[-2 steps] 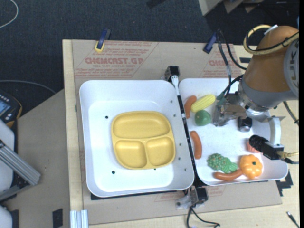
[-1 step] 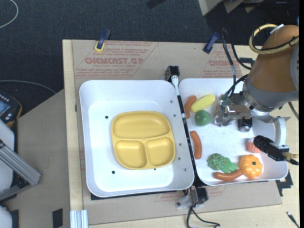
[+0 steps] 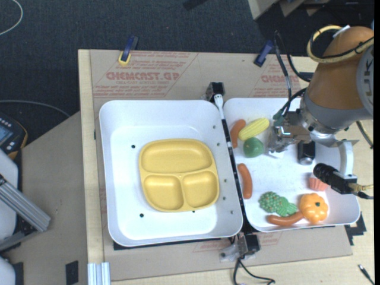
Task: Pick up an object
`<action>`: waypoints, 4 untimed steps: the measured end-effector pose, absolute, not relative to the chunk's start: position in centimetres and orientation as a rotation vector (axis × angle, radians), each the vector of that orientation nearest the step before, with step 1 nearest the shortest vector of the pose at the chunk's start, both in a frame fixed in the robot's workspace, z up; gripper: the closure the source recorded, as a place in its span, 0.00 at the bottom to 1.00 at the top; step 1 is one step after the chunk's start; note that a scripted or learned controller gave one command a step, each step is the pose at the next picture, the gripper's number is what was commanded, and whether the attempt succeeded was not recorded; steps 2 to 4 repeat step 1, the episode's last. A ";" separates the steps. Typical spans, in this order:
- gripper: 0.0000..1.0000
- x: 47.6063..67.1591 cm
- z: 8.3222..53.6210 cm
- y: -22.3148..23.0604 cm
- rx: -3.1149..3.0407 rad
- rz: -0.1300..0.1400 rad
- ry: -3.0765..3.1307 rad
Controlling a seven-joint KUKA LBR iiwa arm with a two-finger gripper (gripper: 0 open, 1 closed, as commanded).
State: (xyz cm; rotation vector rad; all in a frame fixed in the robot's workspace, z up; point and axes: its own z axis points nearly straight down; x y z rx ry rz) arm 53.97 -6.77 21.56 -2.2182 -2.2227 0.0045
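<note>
— Looking down at the table (image 3: pixel 89 177), what sits in the two bins?

— In the left bin (image 3: pixel 119 129) lies a yellow divided tray (image 3: pixel 178 174), flat, roughly in the middle. The right bin (image 3: pixel 279 209) holds the toy food: a corn cob (image 3: pixel 253 126) near the upper left, an orange sausage (image 3: pixel 237 131) just beside it, and a green round piece (image 3: pixel 253 147) right below the corn. A second orange sausage (image 3: pixel 245 180) lies along the left wall. Near the bottom are a green leafy piece (image 3: pixel 275 203), an orange pepper (image 3: pixel 314 208) and a reddish curved piece (image 3: pixel 286 219) under them.

— And the arm?

— It reaches in from the right, orange band over the right bin. The gripper (image 3: pixel 279 140) hangs just beside the corn cob and the green round piece, on their right side.

— Is it holding anything?

— I cannot tell; the metal parts blur together there, and whether it touches the green piece is unclear.
</note>
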 end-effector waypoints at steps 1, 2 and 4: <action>1.00 52.5 21.8 -5.6 -2.214 0.008 -2.219; 1.00 52.5 21.8 -5.6 -2.214 0.008 -2.219; 1.00 52.5 21.8 -5.6 -2.214 0.008 -2.219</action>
